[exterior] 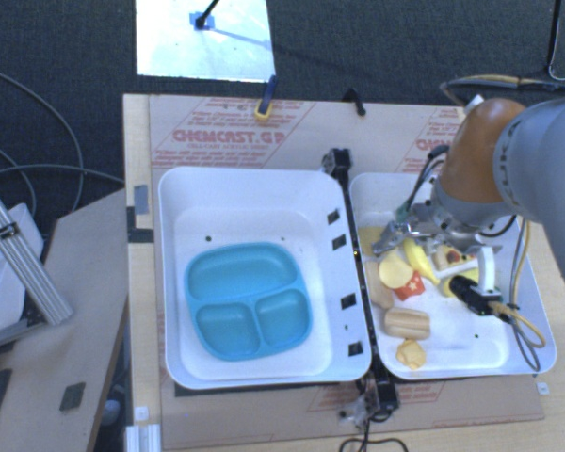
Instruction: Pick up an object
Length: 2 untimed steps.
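Note:
My gripper [393, 236] is low in the right bin [508, 351], over its left-centre pile of toy food. Right beside it lie a yellow banana-like piece [420, 258] and a round yellow piece [394, 272]. A small red box [411, 286] leans against the round piece. Closer to the front are a tan bread roll [407, 323] and a small yellow lump [411, 353]. The wrist hides whatever lies behind the gripper, and I see nothing clearly held.
The left bin [198, 196] holds a blue divided tray [249, 299]. A black-clipped wall [350, 271] separates the two bins. The arm [490, 158] covers the right bin's back right. Bare floor shows at the right bin's front right.

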Available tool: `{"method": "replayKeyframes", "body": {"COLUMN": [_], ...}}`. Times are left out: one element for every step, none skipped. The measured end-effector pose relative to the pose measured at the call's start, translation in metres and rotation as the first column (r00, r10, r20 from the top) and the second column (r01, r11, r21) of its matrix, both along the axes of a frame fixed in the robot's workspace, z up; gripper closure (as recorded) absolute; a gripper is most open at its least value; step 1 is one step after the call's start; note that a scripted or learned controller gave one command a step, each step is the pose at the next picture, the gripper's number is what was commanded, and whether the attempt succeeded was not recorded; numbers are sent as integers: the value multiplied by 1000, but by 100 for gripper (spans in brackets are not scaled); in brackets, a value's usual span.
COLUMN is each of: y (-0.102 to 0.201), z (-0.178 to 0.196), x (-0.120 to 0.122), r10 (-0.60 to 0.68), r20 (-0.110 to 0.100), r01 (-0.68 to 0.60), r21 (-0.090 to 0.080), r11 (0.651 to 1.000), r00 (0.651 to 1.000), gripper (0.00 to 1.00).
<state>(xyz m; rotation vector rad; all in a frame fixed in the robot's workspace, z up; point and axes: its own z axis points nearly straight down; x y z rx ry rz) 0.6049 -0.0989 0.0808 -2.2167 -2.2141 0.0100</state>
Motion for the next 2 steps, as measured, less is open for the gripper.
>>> {"method": "replayKeyframes", "body": {"y": [-66, 12], "z": [80, 1], "x": [29, 19], "r10": [-1, 9], "r20": [21, 12], "r01": [1, -9], "r21": [-6, -1], "r11": [1000, 1000], "r00": [1000, 1000], "gripper": [0, 0]}}
